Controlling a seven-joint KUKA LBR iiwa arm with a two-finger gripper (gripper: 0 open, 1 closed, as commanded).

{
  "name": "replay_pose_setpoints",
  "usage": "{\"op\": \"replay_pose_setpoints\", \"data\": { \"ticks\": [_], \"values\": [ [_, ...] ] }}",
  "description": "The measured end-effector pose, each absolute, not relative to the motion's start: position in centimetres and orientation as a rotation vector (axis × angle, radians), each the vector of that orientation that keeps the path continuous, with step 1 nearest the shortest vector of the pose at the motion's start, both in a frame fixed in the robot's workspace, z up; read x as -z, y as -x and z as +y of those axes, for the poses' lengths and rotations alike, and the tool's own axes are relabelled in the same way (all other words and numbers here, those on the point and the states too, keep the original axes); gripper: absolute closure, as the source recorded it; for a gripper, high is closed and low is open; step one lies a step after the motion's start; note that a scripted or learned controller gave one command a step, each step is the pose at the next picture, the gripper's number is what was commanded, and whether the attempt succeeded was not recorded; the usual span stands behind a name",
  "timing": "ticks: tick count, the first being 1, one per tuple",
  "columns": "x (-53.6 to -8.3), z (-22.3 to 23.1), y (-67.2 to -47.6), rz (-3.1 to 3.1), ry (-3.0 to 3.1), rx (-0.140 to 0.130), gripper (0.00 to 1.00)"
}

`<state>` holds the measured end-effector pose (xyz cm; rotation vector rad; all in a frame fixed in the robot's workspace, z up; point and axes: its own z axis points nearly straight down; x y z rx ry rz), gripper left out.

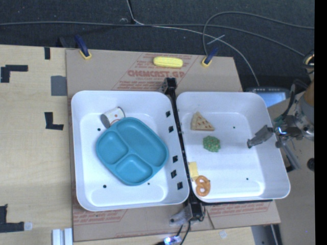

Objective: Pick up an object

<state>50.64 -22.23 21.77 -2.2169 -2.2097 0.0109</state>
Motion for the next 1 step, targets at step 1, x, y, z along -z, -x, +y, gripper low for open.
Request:
{"op": "replay_pose_setpoints", "data": {
  "ticks": [1],
  "values": [
    [-22.4, -22.19, -50.94, -2.222, 2.22, -0.001, 0.0]
  ]
}}
